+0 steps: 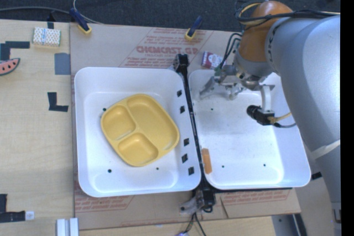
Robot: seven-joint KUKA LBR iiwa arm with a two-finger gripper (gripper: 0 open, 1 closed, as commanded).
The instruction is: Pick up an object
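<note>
A yellow divided plate (139, 129) lies in the middle of the left bin (91, 174). A small orange piece (206, 161) rests against the left wall of the right bin (265, 177). My gripper (218, 91) hangs over the far end of the right bin, well above the orange piece in the view and to the right of the plate. Its two fingers stand apart, open, with nothing between them.
A divider with black clips (186, 119) separates the bins. A small red and white packet (210, 59) lies on the cardboard just beyond the right bin. The grey arm (310, 74) covers the right bin's far right side. Cables and clamps lie along the bench's back edge.
</note>
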